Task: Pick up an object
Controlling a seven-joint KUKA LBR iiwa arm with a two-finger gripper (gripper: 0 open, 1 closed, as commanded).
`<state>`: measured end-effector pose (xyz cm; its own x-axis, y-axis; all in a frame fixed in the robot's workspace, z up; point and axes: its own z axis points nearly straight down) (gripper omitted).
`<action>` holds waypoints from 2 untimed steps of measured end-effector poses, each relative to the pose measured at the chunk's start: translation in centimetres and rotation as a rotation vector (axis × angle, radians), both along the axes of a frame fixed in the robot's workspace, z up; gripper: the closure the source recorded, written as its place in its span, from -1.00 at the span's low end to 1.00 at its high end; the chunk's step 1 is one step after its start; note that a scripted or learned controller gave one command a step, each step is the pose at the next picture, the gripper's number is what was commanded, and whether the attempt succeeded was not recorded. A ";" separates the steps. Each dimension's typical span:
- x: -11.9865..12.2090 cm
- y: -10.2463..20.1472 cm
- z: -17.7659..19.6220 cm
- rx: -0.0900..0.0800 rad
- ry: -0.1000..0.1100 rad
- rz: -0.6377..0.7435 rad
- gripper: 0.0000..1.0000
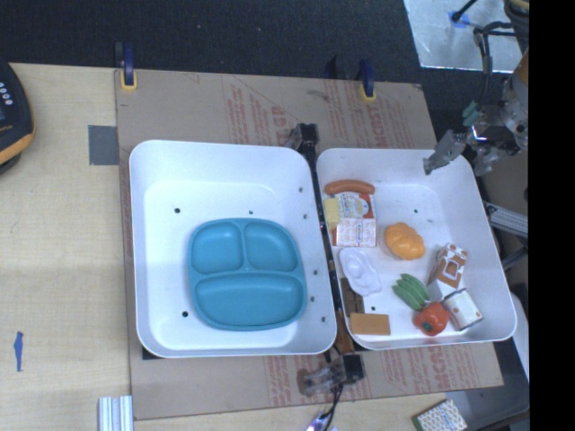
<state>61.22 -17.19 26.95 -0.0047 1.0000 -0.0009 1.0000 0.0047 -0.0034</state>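
Bins sit side by side on a brown board laid over the table (54,268). The left bin (153,173) holds a blue divided plate (247,274) lying flat near its centre. The right bin (467,196) holds a scatter of small toy foods. A hot dog (349,188) lies at the bin's 11 o'clock, with a yellow-and-white packet (350,219) touching it just below. An orange piece (404,241) sits near the middle. A white crumpled item (360,272) lies at 8 o'clock, and a flat tan block (369,324) rests at 7 o'clock. Green pods (411,290) lie just above a red tomato (432,319) at 5 o'clock. A small white carton (463,310) touches the tomato's right side, and a brown-and-white box (450,266) stands just above the carton.

The end effector (443,156) hovers over the right bin's 1 o'clock corner, well apart from every item. Nothing is between its fingers; I cannot tell how far they are spread.
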 end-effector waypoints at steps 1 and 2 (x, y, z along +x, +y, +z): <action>-5.2 2.5 -18.6 0.003 0.012 0.001 -1.00; -4.8 2.2 -16.7 -0.002 -0.002 0.003 1.00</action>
